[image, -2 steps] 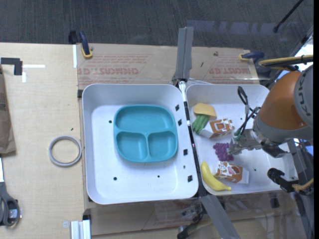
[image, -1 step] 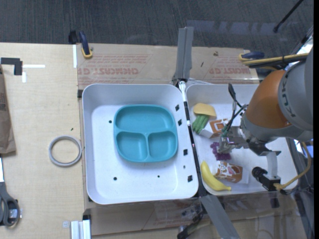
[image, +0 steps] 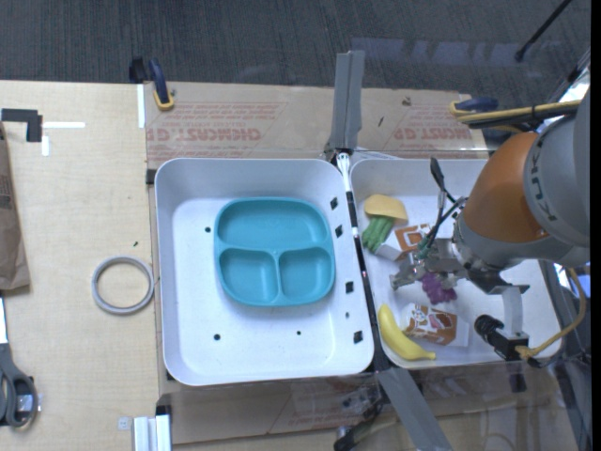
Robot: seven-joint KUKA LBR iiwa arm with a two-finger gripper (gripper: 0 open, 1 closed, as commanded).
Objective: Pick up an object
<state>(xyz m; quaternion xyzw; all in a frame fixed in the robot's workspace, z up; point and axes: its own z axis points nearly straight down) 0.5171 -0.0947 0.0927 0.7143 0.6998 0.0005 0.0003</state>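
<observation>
I'm seeing the end effector point(image: 420, 272) hovering over the purple object point(image: 438, 287) in the right bin point(image: 526, 299), grip state unclear.

A pale wooden counter point(image: 75, 214) is seen below dark grey carpeted floor point(image: 235, 17). Brown cardboard point(image: 244, 125) is laid flat at the counter's far edge.

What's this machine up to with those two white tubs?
A grey and orange robot arm is reaching down into the right tub, trying to pick something up. Its gripper sits low among a small pile: a banana, a green and yellow toy, something purple and a couple of printed packets. I can't tell whether it has grabbed anything. The left tub holds a blue divided plate.
</observation>
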